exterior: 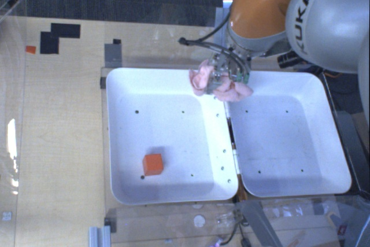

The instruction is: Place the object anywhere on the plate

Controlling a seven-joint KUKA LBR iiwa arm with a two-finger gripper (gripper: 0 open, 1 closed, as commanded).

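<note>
My tool (230,73) sits near the top middle of the frame, just over the spot where the two white bins meet. A soft pink thing (215,84) hangs around it, with floppy lumps showing on both sides of the tool. I think the tool is closed on it, since the pink thing is up off the bin floor and bunched at the tip. It looks light and squishy, like cloth or a soft toy, so it should bend and droop, not break. A pinch on a thick fold near its middle seems best, because a thin edge could slip out. Lower left in the left bin (173,194) lies a small orange block (153,164), well apart. The right bin (341,142) lies under the arm (324,14). I cannot pick out a plate.
</note>
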